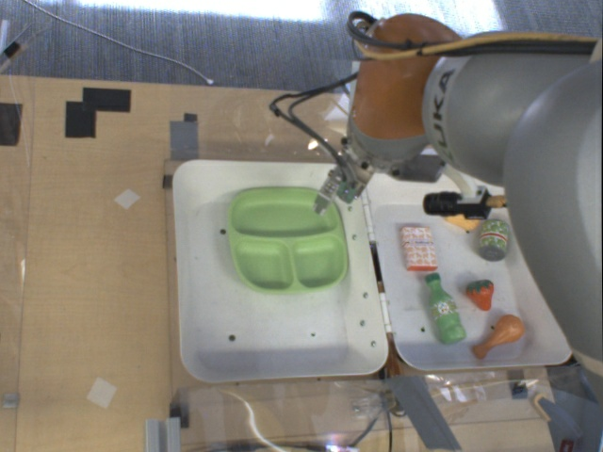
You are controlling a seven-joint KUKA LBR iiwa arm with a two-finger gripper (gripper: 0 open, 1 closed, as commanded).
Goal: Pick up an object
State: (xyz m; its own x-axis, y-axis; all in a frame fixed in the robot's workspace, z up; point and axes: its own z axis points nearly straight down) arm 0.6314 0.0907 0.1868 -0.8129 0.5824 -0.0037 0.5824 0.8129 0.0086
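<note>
"KUKA" lettering was read on the arm (443, 92). The end effector (332, 196) was positioned at the green tray's (283, 243) two o'clock edge; its finger state could not be determined.

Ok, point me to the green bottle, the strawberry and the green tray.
green bottle (444, 309): camera view, on the middle of its body, lying in the right bin.
strawberry (480, 295): camera view, on its red flesh.
green tray (283, 241): camera view, on the ridge between its compartments, in the left bin.
</note>
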